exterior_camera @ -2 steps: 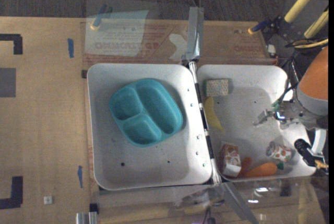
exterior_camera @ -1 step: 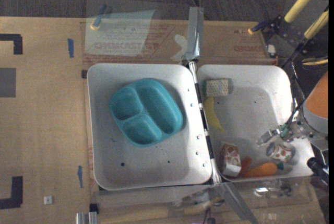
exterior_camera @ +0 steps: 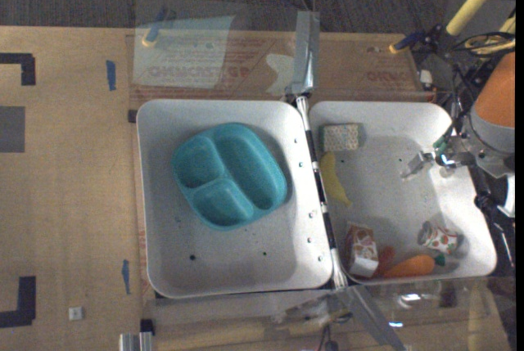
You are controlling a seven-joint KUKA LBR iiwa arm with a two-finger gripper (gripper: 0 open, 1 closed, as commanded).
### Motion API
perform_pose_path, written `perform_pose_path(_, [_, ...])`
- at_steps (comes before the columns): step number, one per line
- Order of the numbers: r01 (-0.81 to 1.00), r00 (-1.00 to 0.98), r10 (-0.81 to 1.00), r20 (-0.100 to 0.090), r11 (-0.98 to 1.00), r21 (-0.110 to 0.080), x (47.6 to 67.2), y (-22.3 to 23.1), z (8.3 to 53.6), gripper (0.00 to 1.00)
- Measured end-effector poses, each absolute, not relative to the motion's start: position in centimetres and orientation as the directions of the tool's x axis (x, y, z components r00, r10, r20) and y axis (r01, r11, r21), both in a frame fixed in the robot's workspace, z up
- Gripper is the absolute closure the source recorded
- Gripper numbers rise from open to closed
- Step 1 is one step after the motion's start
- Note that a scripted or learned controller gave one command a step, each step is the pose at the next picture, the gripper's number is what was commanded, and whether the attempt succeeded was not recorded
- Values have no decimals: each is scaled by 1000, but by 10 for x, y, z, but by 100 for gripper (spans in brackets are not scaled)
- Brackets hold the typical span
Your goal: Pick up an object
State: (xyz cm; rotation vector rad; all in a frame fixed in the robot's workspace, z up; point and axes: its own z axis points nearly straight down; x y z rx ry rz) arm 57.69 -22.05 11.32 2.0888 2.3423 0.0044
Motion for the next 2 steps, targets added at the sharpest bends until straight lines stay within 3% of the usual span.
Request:
perform_pose_path(1, [998,-68,998,0,68,0,479,-224,162,0])
perform_pose_path(2, [988,-152,988,-2,152,8,483,-210,88,0])
